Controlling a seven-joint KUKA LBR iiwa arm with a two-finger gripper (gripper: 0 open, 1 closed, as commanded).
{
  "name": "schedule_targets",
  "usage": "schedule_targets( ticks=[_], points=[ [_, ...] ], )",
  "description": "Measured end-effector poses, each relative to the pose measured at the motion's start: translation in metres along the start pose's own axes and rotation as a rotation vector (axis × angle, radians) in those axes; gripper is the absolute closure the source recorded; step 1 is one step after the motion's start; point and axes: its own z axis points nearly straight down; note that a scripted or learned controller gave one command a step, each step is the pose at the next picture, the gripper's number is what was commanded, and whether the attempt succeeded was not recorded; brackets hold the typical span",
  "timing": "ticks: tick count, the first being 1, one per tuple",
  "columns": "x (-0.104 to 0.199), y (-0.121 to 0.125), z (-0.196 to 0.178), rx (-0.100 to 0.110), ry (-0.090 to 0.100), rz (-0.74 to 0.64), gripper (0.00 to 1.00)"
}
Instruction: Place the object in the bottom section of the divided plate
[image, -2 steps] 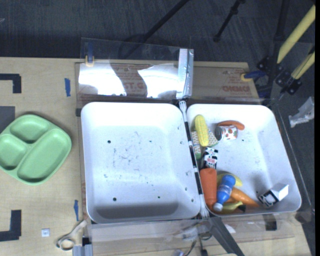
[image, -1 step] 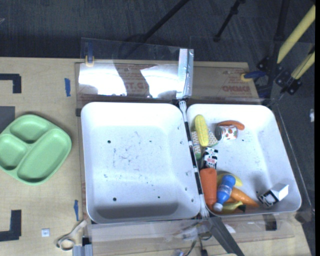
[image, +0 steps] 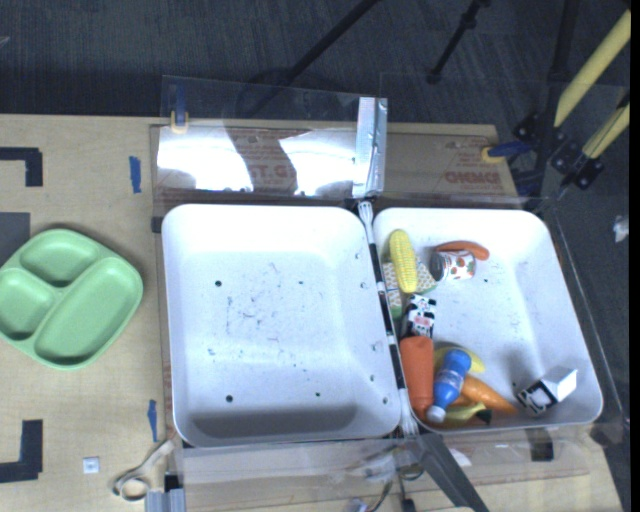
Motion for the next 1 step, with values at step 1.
schedule_targets(
  ticks=[1],
  points=[
    [-0.0191,0.0119,0.0002,-0.002,0.0,0.444,0.0]
  ],
)
